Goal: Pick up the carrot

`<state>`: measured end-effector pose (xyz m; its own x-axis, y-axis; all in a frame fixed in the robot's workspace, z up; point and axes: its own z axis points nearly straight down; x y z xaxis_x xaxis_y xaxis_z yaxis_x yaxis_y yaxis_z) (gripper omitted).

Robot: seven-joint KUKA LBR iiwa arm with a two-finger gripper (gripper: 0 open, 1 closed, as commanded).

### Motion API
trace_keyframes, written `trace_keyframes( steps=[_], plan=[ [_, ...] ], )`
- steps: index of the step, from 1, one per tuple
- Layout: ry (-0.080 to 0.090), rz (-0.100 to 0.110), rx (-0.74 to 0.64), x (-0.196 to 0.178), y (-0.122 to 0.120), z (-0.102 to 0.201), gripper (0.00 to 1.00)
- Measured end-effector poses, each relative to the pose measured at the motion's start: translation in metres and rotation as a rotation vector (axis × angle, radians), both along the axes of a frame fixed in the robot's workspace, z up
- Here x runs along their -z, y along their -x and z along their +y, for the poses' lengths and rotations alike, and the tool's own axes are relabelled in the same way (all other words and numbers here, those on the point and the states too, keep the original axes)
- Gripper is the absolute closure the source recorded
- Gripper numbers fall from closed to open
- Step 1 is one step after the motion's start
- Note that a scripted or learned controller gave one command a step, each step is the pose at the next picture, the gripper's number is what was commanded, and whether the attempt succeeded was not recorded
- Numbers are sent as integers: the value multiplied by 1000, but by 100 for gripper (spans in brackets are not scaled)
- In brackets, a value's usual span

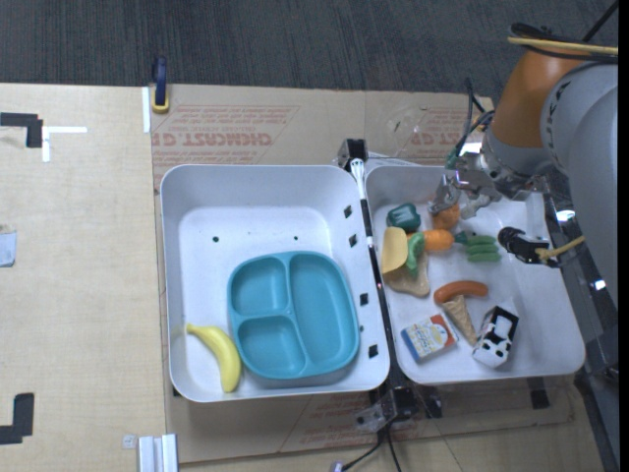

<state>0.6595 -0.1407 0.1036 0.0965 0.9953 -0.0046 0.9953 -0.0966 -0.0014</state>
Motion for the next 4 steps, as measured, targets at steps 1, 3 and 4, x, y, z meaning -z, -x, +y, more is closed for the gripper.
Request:
trace_keyframes(
  steps=[1,3,4],
  plan=[
    [-3,-3,108,-89,0,83,100],
    [-2,-5,62,9,73,46,0],
    [-4,-3,-85,11,138,41,0]
  ],
)
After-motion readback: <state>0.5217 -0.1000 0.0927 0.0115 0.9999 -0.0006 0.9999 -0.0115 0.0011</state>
